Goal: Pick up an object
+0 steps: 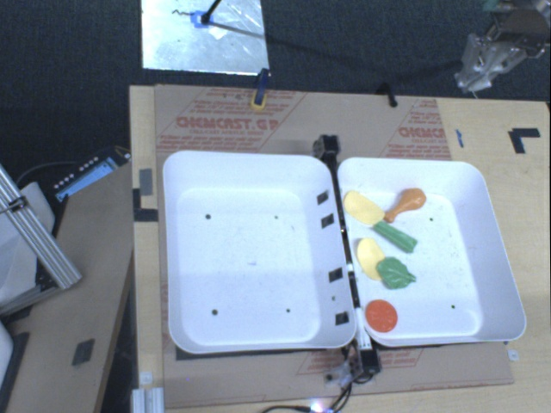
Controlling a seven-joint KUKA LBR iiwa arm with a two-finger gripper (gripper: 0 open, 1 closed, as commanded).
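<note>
Gripper (479,69), at my two o'clock beyond the bench; I cannot tell how it is set. Right bin (491,231) holds, toward its nine-o'clock side, two yellow pieces (363,207), an orange drumstick (406,202), a green stick (396,236), a green leaf (395,273) and a red disc (381,316). Left bin (250,248) adjoins it.

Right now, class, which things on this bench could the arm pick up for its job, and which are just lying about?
For the job, all in the right bin:
drumstick
yellow piece
green stick
second yellow piece
green leaf
red disc
gripper, above the bench

Lying about:
left bin
foil sheet
yellow clip
</note>
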